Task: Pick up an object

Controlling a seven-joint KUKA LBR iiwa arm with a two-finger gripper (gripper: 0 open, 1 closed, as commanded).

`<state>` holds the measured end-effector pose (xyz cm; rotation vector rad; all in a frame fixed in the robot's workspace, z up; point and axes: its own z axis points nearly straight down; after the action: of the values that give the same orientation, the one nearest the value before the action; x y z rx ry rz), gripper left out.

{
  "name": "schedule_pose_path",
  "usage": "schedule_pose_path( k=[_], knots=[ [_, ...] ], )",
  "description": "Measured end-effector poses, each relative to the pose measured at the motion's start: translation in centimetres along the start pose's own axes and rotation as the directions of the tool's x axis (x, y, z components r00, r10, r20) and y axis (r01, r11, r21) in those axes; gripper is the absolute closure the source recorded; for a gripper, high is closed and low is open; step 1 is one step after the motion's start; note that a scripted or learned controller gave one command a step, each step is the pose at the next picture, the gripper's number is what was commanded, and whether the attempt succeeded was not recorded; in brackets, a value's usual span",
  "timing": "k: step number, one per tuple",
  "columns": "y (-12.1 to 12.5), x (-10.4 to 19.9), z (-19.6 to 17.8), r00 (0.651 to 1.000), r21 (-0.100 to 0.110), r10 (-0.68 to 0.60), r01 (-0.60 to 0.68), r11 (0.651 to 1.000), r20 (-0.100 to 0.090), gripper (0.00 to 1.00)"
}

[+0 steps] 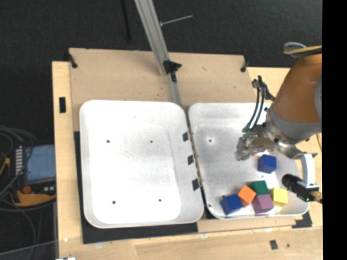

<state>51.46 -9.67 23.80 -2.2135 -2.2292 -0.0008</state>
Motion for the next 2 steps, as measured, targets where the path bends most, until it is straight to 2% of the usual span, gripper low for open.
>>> schedule_pose_path(
  k=[2],
  knots=[
    [2.3,9.7,0.5,1.000,0.000,0.004,-0.004,1.000,-0.001,1.00]
  ],
)
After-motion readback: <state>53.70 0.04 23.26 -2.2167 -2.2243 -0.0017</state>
